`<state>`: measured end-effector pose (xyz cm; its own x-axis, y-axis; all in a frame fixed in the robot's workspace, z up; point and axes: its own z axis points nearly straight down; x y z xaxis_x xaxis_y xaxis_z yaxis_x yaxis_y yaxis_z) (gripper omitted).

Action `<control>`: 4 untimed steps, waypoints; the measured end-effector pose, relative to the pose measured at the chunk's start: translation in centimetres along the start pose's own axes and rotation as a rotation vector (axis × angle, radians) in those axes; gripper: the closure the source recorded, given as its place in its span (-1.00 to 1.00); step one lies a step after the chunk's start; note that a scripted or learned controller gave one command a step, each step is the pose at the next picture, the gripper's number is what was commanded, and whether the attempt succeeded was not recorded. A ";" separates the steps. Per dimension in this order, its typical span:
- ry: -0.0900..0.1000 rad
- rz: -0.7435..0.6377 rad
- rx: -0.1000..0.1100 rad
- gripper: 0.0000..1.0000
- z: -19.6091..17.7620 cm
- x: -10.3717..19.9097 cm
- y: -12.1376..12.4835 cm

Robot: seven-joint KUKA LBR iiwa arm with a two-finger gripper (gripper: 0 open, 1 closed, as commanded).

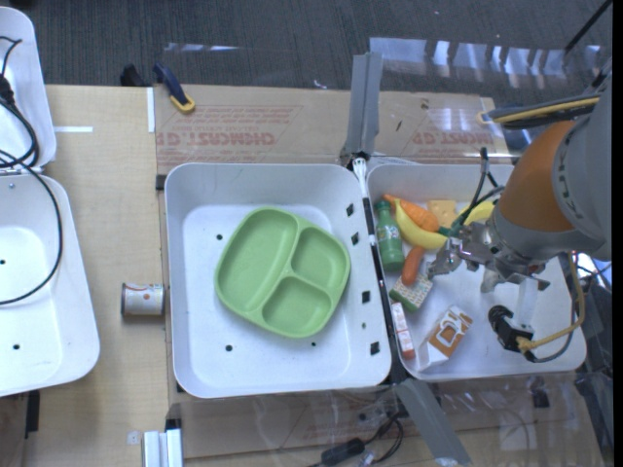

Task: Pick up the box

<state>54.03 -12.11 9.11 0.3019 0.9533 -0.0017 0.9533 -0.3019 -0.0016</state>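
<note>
We see the grey arm with the orange band reaching in from the right over the right-hand shallow white bin [569,353], its hand [465,258] low among the clutter at the bin's middle. We can't tell whether the hand is spread or pinched; the wrist blocks the view, and nothing shows as held. The target, a small white-and-orange cardboard box [446,333], lies flat and tilted on the bin floor toward the near wall, just below and left of the hand, apart from it. Up-left of the hand sit a yellow banana [417,228], a green bottle [388,238] and an orange carrot-like piece [413,264], packed against the divider. A small green-patterned packet [410,294] lies between them and the box. The left bin [185,290] carries a light green three-compartment plastic plate [282,272]. On the desk [107,154] beside it lies a small tin can [142,300]. Our read: the box is not yet picked; the hand needs to shift toward the near wall first.
</note>
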 end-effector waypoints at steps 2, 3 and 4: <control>0.000 0.066 0.000 -1.00 -2.2 -2.8 8.0; -0.003 0.063 0.001 1.00 -3.0 -2.8 8.0; -0.003 0.063 0.001 -1.00 -3.0 -2.7 8.0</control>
<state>60.85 -17.15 12.11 0.3611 0.9325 -0.0045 0.9325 -0.3611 -0.0026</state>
